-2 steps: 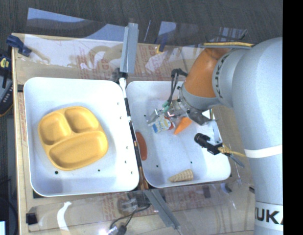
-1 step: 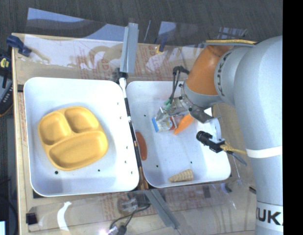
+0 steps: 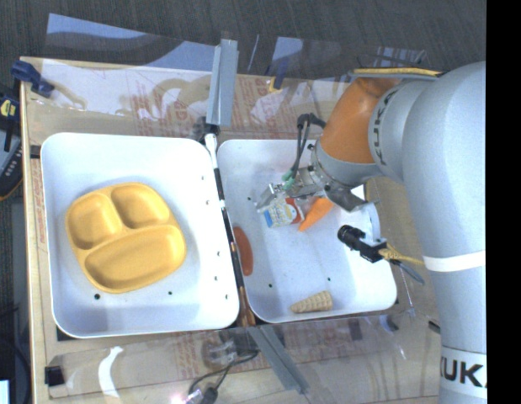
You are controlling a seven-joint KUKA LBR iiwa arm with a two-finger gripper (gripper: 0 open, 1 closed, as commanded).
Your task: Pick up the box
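Claw of the grey arm is lowered into the right bin, its tip at a small blue-and-white box lying near the bin's middle — whether the claw is spread or clenched on the carton cannot be told from this slanted view. An orange carrot-like piece lies just beside the box, a reddish sausage shape by the bin's left wall, a waffle cone near the front rim. A yellow divided plate sits in the left bin. By the look of it, the grasp itself is in hand; next comes a firm close and a straight lift clear of the carrot piece.
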